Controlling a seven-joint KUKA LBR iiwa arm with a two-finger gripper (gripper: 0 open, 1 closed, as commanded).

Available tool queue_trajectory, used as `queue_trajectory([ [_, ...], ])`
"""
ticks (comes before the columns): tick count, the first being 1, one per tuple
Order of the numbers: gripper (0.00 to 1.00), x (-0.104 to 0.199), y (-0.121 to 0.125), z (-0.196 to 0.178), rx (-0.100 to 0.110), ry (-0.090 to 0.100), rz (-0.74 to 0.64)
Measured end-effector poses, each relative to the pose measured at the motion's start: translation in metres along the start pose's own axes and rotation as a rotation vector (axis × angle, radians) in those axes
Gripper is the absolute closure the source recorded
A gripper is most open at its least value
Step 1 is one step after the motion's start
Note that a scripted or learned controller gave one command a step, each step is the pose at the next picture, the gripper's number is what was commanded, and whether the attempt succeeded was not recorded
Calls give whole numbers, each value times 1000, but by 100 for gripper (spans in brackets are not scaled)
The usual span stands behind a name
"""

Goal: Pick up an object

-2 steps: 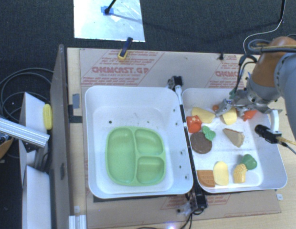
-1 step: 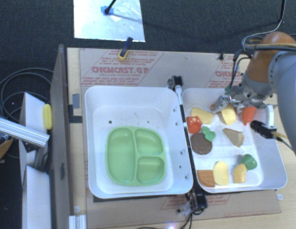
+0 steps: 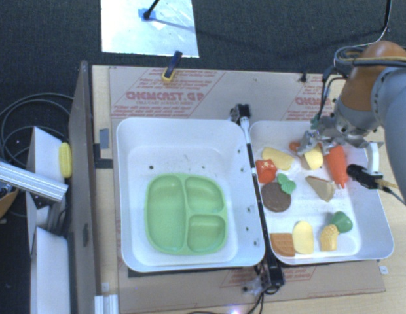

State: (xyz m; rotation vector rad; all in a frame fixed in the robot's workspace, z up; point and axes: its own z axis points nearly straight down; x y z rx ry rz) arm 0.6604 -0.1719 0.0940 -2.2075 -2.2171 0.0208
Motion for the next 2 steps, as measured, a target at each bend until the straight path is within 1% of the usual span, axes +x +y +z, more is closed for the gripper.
queue_trajectory([
  [1,100,53,-37,-88,-24,2,-3],
  [2,100,112,-38,-108,-22,1,-5],
])
